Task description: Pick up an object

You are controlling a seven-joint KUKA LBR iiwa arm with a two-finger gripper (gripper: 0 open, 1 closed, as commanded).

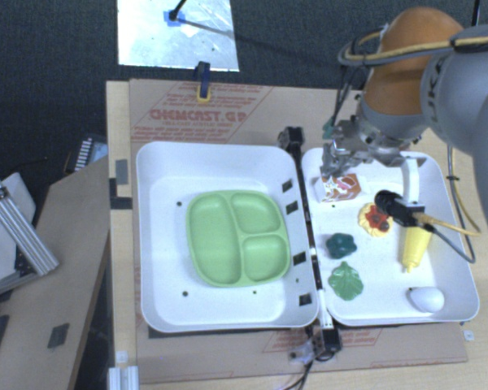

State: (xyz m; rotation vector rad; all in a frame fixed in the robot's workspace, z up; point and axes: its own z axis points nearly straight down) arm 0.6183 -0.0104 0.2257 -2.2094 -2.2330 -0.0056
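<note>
end effector (335, 171) over right bin (464, 287) | above red-white packet (342, 188) | green tray (234, 238) in left bin (159, 177)

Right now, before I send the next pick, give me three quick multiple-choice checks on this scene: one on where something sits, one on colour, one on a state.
1. Where does the divided plate lie?
A. In the left bin
B. In the right bin
C. On the cardboard behind the bins

2. What colour is the squeeze bottle in the right bin?
A. Blue
B. Yellow
C. Green

3. How does the tool stand relative to the red-and-white packet?
A. Far off, over the left bin
B. Low over the right bin's back left corner, right at the packet
C. Raised over the bench's front edge

Answers:
1. A, the green three-compartment plate sits on the left bin's floor.
2. B, its body is plainly yellow.
3. B, the tool's tip meets the packet's upper edge; whether it grips it is unclear.
</note>
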